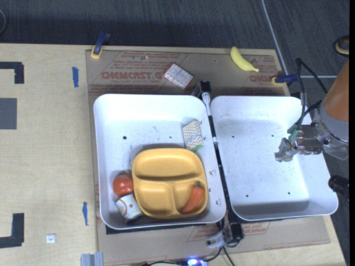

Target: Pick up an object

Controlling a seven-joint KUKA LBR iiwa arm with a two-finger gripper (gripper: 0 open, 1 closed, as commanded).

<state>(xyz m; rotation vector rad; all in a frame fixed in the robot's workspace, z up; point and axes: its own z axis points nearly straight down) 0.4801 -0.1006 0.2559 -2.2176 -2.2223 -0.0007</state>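
The pincer [284, 151] hangs over the right bin [260, 201], near its right side. Can't tell if it's open or shut; too small & blurry. Nothing seen in its grip.

Things to pick are in the left bin [111, 115]. A yellow tray [166, 176] w/ 3 sections sits at the front. An orange carrot [192, 199] lies in the tray's right front part. A red tomato [122, 185] sits just left of the tray, w/ a small can [128, 206] in front of it. A patterned packet [192, 134] leans behind the tray.

On the counter [44, 148] behind the bins: a banana [243, 60] & a small box [177, 75].
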